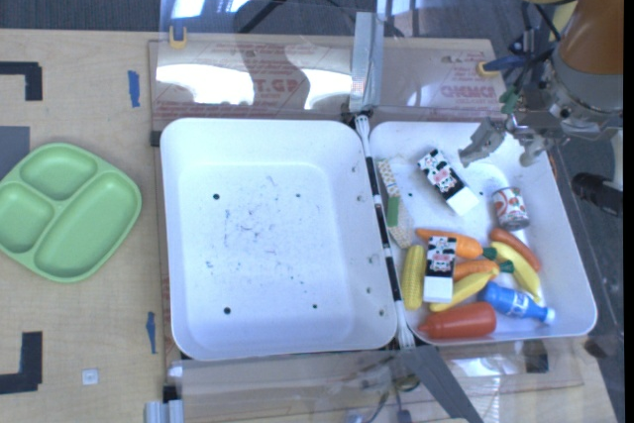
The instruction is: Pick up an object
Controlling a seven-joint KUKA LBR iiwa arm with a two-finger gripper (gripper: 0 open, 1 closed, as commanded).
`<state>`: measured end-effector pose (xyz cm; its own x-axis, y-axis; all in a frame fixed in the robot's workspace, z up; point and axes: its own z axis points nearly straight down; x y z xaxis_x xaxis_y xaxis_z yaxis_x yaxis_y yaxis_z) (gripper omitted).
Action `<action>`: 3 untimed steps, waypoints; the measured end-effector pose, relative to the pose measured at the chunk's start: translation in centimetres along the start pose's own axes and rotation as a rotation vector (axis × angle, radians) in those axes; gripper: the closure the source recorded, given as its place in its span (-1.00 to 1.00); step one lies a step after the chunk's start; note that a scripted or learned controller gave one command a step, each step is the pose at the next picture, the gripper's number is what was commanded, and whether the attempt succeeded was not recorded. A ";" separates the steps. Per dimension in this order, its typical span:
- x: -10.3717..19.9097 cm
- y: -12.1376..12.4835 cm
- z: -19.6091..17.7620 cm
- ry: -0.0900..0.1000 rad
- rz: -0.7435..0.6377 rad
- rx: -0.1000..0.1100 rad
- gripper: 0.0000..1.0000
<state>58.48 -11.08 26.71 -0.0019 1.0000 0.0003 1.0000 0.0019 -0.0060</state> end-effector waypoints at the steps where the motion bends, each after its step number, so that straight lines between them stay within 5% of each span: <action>1: 0.2 -3.4 18.1 0.000 -0.145 -0.010 -1.00; 2: -1.1 2.3 18.1 -0.002 -0.316 -0.011 -1.00; 3: -1.1 2.3 18.1 -0.002 -0.316 -0.011 -1.00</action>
